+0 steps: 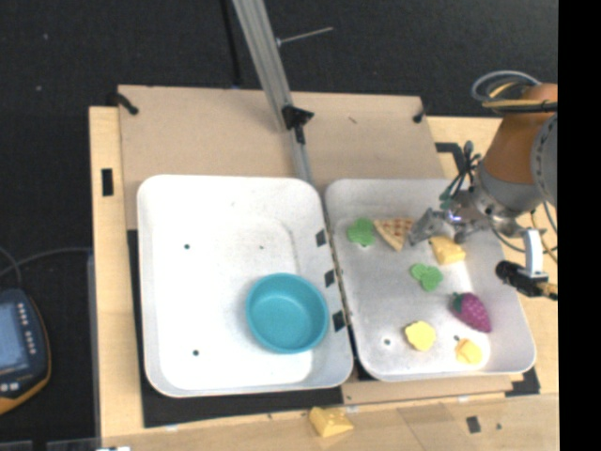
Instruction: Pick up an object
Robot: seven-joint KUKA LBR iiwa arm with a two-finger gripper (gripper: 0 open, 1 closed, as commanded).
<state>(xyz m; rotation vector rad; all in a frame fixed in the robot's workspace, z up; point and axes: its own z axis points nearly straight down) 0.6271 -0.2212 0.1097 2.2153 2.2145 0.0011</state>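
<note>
The tool [441, 222] hangs low in the right bin [376, 195], between the waffle wedge [394, 230] at its left and the yellow block [447, 250] just below-right; whether its fingers are apart cannot be told.

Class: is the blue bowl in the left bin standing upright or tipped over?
Upright. The blue bowl shows its round open mouth and inner floor to the overhead camera, sitting flat in the left bin.

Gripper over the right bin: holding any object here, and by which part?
Cannot be told: the gripper sits low between the waffle-patterned wedge and a yellow piece, its tip too small to read.
</note>
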